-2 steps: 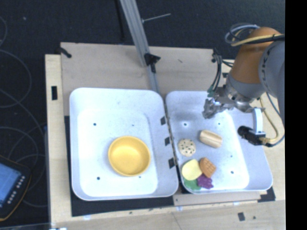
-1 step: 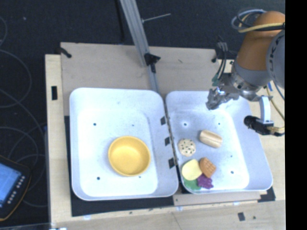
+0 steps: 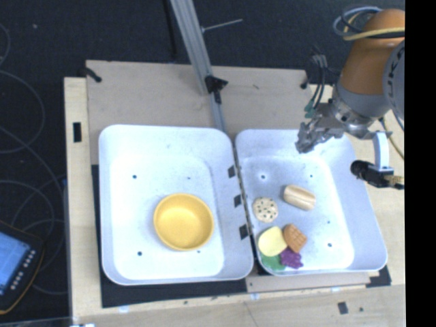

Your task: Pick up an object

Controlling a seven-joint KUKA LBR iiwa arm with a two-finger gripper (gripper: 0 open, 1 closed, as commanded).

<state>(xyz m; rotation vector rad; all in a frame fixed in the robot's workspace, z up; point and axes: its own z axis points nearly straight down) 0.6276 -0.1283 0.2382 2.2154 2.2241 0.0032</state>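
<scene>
Gripper (image 3: 308,142) hangs over the far edge of the right bin (image 3: 340,182); whether it is parted or closed cannot be told. Nearer in that bin lie a tan bread roll (image 3: 299,197), a speckled cookie (image 3: 265,209), a waffle piece (image 3: 295,237), a yellow-green fruit (image 3: 271,241) and purple grapes (image 3: 292,259). The left bin (image 3: 136,162) holds a yellow bowl (image 3: 182,221). No writing is legible.

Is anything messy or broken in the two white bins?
Nothing stands out. The yellow bowl sits upright in the left bin. The toy foods, a cookie, bread roll, waffle and purple grapes, lie in the right bin, bunched near its front left corner. Nothing is spilled or looks broken.
</scene>
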